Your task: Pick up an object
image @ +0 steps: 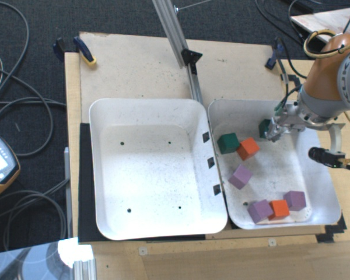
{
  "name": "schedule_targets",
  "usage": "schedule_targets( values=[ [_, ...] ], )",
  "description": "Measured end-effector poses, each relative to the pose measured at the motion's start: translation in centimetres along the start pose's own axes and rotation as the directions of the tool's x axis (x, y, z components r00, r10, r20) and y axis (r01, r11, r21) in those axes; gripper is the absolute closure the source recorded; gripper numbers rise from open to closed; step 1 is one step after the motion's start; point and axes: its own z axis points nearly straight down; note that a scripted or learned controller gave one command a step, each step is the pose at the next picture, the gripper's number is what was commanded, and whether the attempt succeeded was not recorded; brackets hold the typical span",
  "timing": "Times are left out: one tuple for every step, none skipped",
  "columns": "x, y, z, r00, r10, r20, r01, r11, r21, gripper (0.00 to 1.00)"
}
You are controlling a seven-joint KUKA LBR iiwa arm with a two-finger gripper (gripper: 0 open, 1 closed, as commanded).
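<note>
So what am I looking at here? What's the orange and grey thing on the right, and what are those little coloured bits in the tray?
You are looking down from one camera fixed above a bench. The orange and grey thing is a robot arm reaching in from the right. Its tip, the end effector, is the part meant to pick things up; it hangs low over the right bin, next to a dark green item that is too hidden to name. I cannot tell whether it is holding anything. Two white bins sit side by side. The right bin holds small blocks: a green block, an orange block touching it, a purple block, and a cluster near the front edge. The left bin sits beside it.
</note>
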Motion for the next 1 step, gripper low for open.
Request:
schedule_targets(
  values=[
    [0.01, -0.03, 0.08, 1.0, 0.001, 0.0, -0.001, 1.0, 0.001, 0.0]
  ],
)
